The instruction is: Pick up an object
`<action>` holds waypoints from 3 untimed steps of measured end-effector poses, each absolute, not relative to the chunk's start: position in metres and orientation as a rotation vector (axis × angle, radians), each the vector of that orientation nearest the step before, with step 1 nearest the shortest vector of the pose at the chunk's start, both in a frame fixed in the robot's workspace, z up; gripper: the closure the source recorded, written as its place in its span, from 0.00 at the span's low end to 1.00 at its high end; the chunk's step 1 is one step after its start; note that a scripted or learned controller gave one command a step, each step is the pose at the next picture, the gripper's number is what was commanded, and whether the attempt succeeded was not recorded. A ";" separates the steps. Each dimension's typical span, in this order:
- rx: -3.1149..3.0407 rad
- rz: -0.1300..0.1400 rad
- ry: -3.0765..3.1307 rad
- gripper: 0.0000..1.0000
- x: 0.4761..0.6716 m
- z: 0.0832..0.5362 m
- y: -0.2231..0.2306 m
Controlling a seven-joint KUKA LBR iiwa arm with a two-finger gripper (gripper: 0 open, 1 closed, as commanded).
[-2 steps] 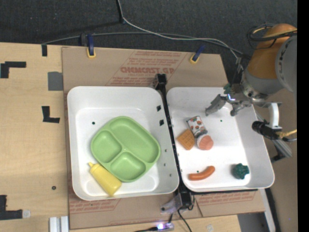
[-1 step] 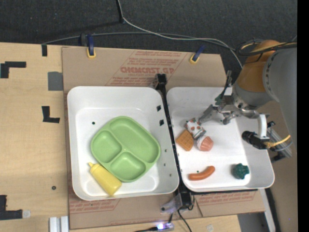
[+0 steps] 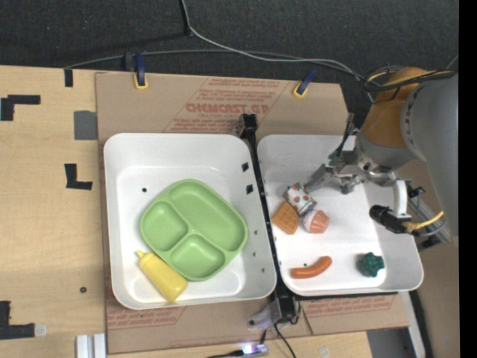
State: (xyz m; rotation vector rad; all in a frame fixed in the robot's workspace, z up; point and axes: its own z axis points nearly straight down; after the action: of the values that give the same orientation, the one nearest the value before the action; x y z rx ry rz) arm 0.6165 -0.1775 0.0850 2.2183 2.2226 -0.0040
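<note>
One sausage (image 3: 310,268) lies nearly left-right, right end tilted up; the gripper's (image 3: 337,171) closure I cannot tell.

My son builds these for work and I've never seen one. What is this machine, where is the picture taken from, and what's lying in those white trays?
It is one robot arm, grey with an orange band, reaching in from the right. A single camera fixed above the bench looks down at a slant. Its pincer hangs over the right bin; I see nothing held in it. That bin holds toy food: a waffle piece, a cupcake, a small patterned item, a sausage and a green broccoli-like piece. The left bin holds a green divided plate and a yellow bottle.
</note>
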 end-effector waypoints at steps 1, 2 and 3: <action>2.213 -0.001 2.220 1.00 0.618 0.097 -0.178; 2.218 0.003 2.221 1.00 0.614 0.159 -0.179; 2.217 0.004 2.221 1.00 0.607 0.209 -0.174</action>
State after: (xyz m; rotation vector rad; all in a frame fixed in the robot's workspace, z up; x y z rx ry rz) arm 0.6067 -0.1743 0.2089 2.2173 2.2211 0.0035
